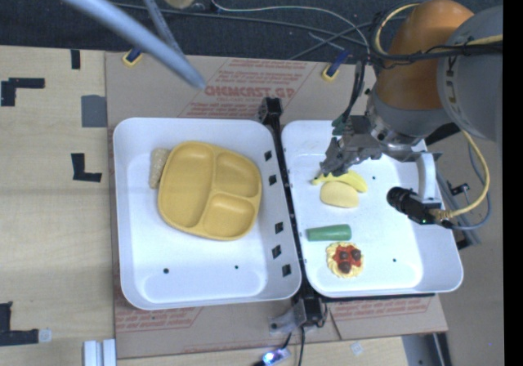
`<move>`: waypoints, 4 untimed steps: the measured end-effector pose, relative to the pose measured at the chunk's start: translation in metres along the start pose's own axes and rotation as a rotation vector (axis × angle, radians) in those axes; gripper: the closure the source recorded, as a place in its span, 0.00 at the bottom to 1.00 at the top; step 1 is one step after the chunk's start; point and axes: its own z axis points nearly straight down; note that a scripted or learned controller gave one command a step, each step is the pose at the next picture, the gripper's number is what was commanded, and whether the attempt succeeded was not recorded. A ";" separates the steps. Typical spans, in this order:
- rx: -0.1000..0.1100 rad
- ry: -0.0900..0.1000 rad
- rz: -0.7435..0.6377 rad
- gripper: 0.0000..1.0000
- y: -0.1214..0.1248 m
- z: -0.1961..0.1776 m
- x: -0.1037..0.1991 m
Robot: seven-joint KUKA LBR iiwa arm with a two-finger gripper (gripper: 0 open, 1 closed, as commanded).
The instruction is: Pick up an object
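Note:
In the right bin [425, 270] lie a pale yellow food piece [341, 192], a green stick-shaped piece [328, 233] and a small pizza-like disc with red dots [345, 259]. My gripper [335, 165] hangs over the bin's upper left part, its tips just above and to the left of the yellow piece. I cannot make out how the tips stand, and nothing is visibly held.
The left bin [135, 217] holds a yellow compartment plate [209, 190] with a tan piece [157, 168] tucked at its left edge. A black divider [280, 193] runs between the bins. Cables [470, 193] and the arm's orange-banded wrist [417, 46] hang over the right bin's far side.

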 end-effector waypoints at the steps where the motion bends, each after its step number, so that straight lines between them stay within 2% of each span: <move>1: 0.000 0.000 0.000 1.00 0.015 -0.005 0.052; 3: 0.000 -0.001 0.002 1.00 0.036 0.003 0.146; 4: 0.001 -0.002 0.004 0.00 0.036 0.002 0.144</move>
